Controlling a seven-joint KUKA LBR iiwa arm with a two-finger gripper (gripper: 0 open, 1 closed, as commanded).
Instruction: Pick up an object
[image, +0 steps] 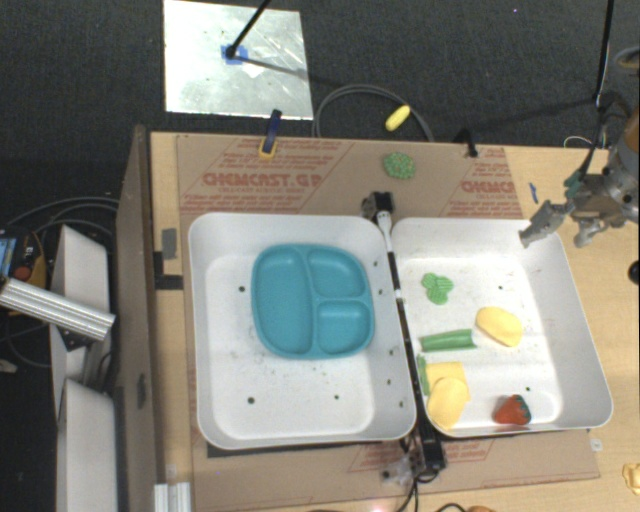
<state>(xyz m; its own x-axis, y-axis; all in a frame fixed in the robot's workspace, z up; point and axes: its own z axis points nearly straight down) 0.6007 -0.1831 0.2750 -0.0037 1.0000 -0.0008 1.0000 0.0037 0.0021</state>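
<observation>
pincer (562, 224) – spread wide (holding nothing) | above right bin (545, 290) far rim – toys well apart

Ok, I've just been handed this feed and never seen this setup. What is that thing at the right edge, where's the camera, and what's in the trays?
One camera sits above the bench and looks down at a slant. The grey thing at the right edge is the robot arm's gripper, hovering over the right bin's far corner with its jaws apart and nothing between them. The left bin holds a blue divided plate. The right bin holds toy food: a green leafy piece, a green bean-like stick, a yellow lemon-like piece, two yellow pieces touching each other near the divider, and a red piece. Another small green piece lies on the cardboard behind the bins.
</observation>
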